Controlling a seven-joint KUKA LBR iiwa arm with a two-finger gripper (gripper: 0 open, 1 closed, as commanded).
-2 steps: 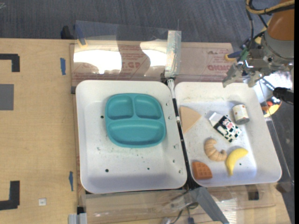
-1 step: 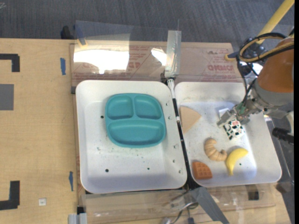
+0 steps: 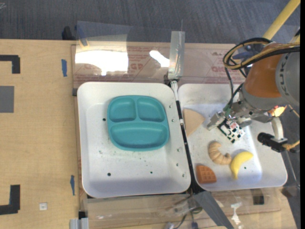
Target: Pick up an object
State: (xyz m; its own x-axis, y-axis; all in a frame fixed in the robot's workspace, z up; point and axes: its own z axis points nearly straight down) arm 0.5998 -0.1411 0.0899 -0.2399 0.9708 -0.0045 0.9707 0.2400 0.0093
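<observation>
Two shallow white bins lie side by side on the bench, and I describe them from the near edge toward the far one. In the right bin (image 3: 271,175), closest to the camera, a small orange waffle (image 3: 206,173) lies next to the divider between the bins. A little to its right there is a yellow banana (image 3: 239,161), and a croissant (image 3: 218,152) lies just beside the banana, on its left, touching it or almost touching. Farther back in the same bin, a tan wedge-shaped piece (image 3: 191,119), perhaps a slice of bread, rests against the divider. The gripper (image 3: 230,126) hangs low over the middle of the right bin, above the croissant and banana; the arm (image 3: 267,82), grey with its orange band, comes in from the right. Under the gripper I see a small black-and-white patterned part, but I cannot tell if it belongs to the gripper or is a separate thing. I also cannot tell whether the fingers are spread or pressed together, and nothing is clearly seen between them. In the left bin (image 3: 90,166), a teal divided plate (image 3: 138,122) with three compartments sits in the middle, a bit toward the far side. Beyond both bins, a clear plastic sheet (image 3: 124,56) stands along the far edge of the bench.
</observation>
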